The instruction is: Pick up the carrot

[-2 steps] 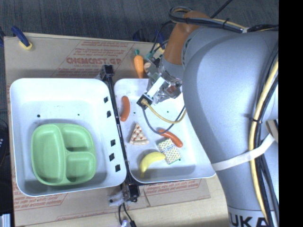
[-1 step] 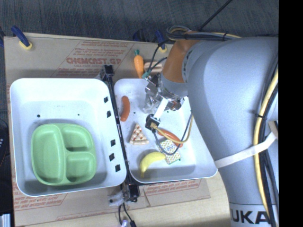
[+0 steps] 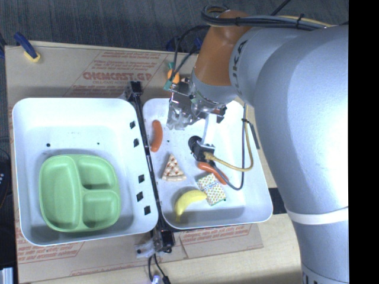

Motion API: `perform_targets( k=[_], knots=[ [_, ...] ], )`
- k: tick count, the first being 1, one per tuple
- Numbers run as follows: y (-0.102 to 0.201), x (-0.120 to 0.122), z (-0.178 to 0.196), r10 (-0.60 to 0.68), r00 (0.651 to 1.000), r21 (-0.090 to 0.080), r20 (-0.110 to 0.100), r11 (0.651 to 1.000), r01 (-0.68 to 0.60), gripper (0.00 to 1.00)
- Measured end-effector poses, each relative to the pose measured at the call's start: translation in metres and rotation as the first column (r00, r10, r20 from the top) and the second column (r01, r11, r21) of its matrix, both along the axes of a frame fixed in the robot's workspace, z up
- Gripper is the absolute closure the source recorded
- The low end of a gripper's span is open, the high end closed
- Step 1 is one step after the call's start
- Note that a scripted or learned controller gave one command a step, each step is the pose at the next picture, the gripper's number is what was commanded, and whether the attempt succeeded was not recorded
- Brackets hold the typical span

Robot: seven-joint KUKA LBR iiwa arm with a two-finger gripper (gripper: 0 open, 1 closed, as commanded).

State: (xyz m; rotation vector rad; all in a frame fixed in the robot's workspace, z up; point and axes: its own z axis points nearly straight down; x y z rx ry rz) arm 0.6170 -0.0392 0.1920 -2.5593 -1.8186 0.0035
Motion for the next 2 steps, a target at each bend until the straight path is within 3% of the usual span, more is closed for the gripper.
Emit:
perform_targets(
  k=[1, 2],
  knots=[
    [0.0, 0.0, 0.0, 0.0, 1.0, 0.0, 0.0, 1.0, 0.0, 0.0],
    [0.046, 0.028, 0.198, -0.012, 1.0, 0.001, 0.002, 1.0, 0.012, 0.0]
  ],
)
